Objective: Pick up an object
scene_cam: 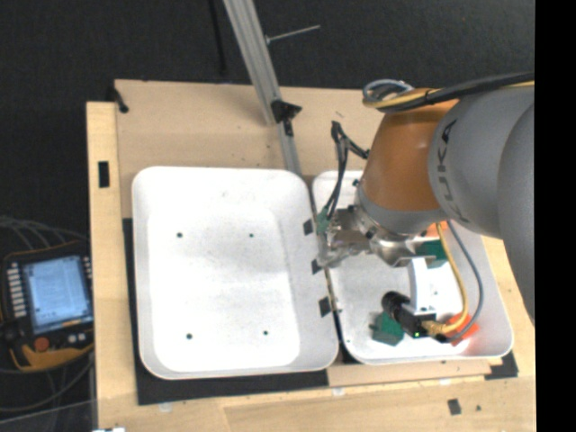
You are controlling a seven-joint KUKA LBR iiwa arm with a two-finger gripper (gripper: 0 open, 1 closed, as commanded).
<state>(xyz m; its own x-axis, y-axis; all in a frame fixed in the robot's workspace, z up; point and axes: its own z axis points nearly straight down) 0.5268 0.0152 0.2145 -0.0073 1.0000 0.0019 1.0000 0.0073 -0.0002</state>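
Observation:
The grey arm with its orange band reaches in from the right and hangs over the right bin (360, 354), covering most of it. My gripper (346, 241) shows as a metal part low over that bin's left wall, near the divide between the bins. A small green object (388, 332) lies on the bin floor near the front, apart from the gripper. An orange object (459, 328) lies at the front right. A bit of green (437, 252) and orange (441, 229) peeks out from under the wrist. Nothing shows between the fingers.
The left bin (225, 268) sits beside the right one, its bare white floor marked with dark dots. A slanted metal pole (261, 61) rises behind the bins. A tablet-like pendant (49, 295) lies off the bench to the left.

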